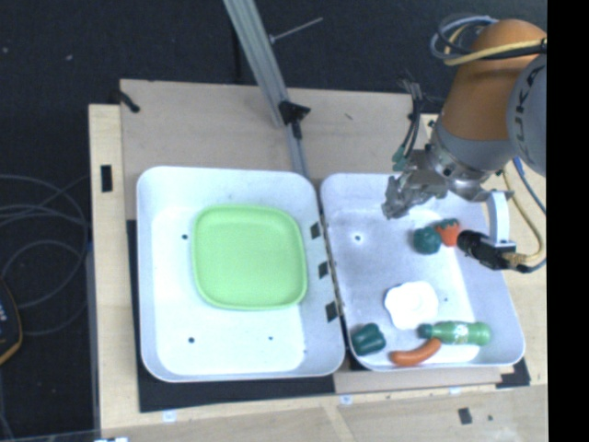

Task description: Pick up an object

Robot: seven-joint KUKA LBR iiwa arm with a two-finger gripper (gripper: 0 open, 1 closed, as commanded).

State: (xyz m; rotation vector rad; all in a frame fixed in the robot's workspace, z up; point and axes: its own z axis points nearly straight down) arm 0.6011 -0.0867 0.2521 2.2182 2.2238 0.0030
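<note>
My gripper (398, 203) hangs over the back of the right bin (368, 238), above bare floor. Nothing shows between its fingers. A teal round object (425, 239) lies just right and in front of it, with a small orange piece (448, 233) touching its right side. Nearer the front lie a white lump (409, 303), a green bottle (456, 332) on its side, an orange-red sausage shape (414, 354) and a dark green block (368, 339) at the front left corner.
The left bin (166, 339) holds a light green square plate (248, 256). A grey metal pole (262, 53) slants up from the back of the bench between the bins. The bins' walls meet in the middle.
</note>
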